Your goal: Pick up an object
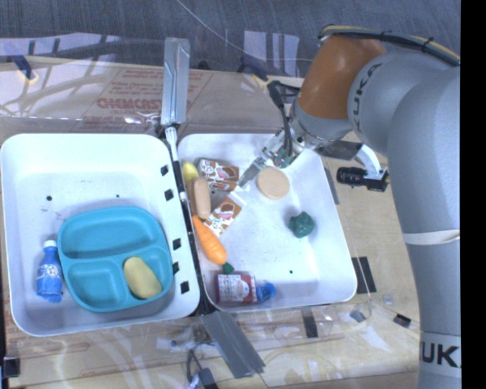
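The grey KUKA iiwa arm (421,136) reaches in from the right of the camera view, its thick lower segment running up the right side and bending over toward the right-hand shallow white bin (332,254). The orange band (336,71) sits above the wrist, over that bin's far right corner. Below it, the metallic two-finger gripper (263,162) angles down and leftward into the bin's upper part.

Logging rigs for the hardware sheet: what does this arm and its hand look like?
Fat grey arm with rounded segments, an orange band above the wrist and white KUKA lettering. A dark cable runs over the band. The hand is small, metallic and slim.
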`<action>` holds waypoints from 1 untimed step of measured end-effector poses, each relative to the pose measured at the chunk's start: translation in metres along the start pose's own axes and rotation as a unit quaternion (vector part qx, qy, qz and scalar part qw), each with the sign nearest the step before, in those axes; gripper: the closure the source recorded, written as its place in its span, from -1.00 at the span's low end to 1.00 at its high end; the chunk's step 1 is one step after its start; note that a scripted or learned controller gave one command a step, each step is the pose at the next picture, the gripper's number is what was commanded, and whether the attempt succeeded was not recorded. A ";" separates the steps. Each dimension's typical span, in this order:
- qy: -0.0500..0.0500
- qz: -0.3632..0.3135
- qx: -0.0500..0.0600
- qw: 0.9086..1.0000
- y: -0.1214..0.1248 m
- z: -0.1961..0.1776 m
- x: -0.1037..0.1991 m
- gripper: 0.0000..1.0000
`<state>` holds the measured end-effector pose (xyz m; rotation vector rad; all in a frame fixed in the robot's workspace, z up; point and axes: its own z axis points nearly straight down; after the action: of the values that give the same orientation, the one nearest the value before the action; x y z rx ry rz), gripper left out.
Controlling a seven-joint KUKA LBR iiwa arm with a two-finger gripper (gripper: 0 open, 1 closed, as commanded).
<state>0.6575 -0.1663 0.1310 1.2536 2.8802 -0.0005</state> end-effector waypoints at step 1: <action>-0.006 0.036 -0.003 0.999 -0.091 0.033 0.021 -1.00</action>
<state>0.5763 -0.2127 0.0977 1.3517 2.8199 0.0018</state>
